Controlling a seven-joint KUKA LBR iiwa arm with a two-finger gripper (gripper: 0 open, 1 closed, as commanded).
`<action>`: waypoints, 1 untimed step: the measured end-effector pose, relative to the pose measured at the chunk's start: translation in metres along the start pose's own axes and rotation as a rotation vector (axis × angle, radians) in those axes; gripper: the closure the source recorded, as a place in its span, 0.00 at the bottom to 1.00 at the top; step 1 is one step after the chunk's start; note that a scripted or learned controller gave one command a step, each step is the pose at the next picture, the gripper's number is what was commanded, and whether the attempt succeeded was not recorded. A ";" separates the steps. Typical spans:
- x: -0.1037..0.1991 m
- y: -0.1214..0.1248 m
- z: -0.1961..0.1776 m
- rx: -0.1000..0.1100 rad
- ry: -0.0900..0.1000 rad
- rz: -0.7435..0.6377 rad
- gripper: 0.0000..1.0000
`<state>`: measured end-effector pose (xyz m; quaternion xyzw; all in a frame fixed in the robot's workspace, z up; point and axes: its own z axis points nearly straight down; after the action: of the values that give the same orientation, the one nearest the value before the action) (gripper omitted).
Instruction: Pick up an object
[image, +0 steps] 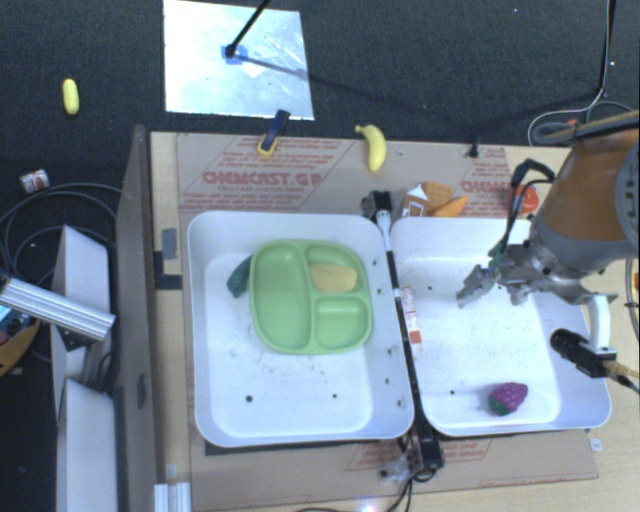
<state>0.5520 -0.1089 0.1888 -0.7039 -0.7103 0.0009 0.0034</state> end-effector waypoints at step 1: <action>-0.020 0.086 -0.002 -0.016 -0.006 0.002 0.00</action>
<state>0.6377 -0.1286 0.1899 -0.7047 -0.7095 -0.0024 -0.0044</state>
